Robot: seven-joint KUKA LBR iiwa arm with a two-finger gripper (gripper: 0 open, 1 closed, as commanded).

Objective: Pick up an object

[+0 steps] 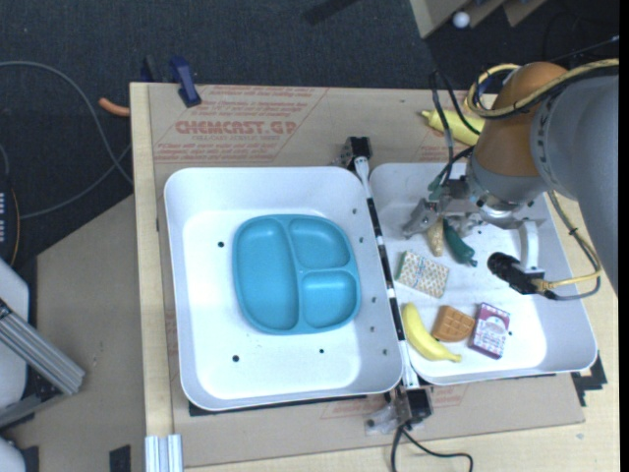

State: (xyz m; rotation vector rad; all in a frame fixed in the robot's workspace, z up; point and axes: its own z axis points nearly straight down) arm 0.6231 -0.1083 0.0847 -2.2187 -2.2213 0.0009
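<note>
While the right bin [560, 347] carries several small things, none of them sits between the gripper's fingers. A banana [428, 334] lies near its left wall, with a brown waffle-like piece [453, 324] just beside it and a small pink box [490, 329] to the right. A patterned pouch [424, 273] lies farther back, and a green-handled tool [459, 243] beyond it. The gripper [430, 218] points down and left over the far part of this bin, close to the tool; its jaws stand apart, rather narrow. The grey arm [580, 136] reaches in from the right, its orange band [511, 126] above the wrist. In the left bin [187, 264] rests a blue divided plate [295, 271]. Both bins stand on the worktop [236, 126].
</note>
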